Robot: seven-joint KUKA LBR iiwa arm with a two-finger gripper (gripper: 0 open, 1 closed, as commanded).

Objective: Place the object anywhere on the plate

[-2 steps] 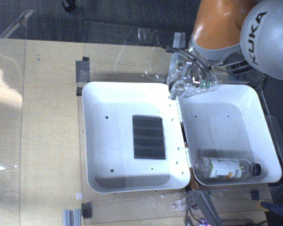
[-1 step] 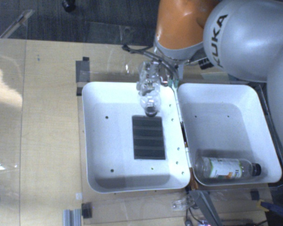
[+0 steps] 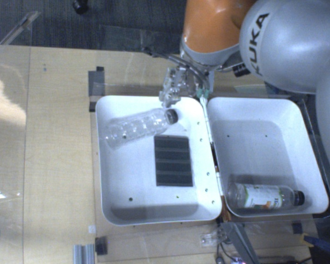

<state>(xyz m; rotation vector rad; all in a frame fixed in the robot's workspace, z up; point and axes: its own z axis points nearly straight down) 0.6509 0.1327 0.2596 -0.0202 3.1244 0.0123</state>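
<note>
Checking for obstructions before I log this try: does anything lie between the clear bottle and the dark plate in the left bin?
Nothing visible does. The clear plastic bottle lies on bare white bin floor just up-left of the dark ribbed rectangular plate.

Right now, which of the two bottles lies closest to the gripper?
The clear plastic bottle in the left bin, its cap end just below the gripper. The labelled bottle lies far off in the right bin.

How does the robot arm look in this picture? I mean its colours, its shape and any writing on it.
The arm has smooth, rounded grey shells, with the word KUKA in dark letters on the big one. Above the wrist sits a bulging orange band. Below that, the gripper is a small piece of pale, shiny metal, with a touch of green beside it. Thin dark cables run by the wrist.
</note>
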